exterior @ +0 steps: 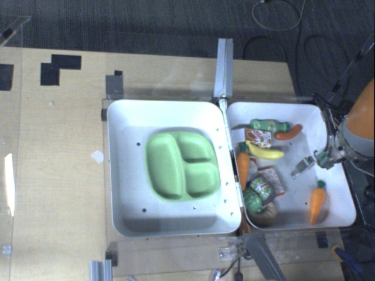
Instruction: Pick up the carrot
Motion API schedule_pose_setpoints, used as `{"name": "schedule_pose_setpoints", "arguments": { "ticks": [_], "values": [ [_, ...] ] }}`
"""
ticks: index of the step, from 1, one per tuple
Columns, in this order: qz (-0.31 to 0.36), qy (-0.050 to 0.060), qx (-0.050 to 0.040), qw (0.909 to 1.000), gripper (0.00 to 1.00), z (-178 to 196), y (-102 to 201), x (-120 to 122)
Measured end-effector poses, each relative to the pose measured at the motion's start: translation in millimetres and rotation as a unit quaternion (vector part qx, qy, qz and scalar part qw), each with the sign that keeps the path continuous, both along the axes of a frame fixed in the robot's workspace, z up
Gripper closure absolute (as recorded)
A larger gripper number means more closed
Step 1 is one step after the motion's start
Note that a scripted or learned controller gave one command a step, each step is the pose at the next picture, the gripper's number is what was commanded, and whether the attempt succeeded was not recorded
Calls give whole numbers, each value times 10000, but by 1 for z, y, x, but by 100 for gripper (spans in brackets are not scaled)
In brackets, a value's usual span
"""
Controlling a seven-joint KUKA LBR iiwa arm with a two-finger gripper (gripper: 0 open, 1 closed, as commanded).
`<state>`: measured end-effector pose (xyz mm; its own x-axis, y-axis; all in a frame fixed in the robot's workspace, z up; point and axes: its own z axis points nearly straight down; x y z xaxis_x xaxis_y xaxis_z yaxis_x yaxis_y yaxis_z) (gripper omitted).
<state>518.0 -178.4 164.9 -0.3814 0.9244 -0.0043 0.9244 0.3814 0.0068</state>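
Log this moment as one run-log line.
task: pick carrot | end effector: over right bin, nothing held | nearest carrot: on bin floor, apart | second carrot: left wall

Robotics lab, plywood bench [53,157] with bolted white bins [117,157], loose cables [281,10], dark carpet [117,10]

No words, brands or numbers can be read anywhere. The green bottle [268,124] carries a red-and-white label, and the small packet [271,180] and the green pouch [258,187] in the right bin [340,215] have printed faces, but all are too blurred to make out.
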Motion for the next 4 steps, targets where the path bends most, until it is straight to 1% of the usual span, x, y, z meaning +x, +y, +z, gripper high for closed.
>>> {"name": "schedule_pose_setpoints", "arguments": {
  "ticks": [1, 2, 3, 4],
  "values": [
    [1274, -17, -18, 9918, 0, -75, -28, -27],
    [3166, -42, -63, 9485, 0, -74, 14, -25],
    [3830, -22, -42, 9237, 0, -75, 1, 79],
    [3286, -22, -45, 9444, 0, -75, -28, 31]
  ]
}}
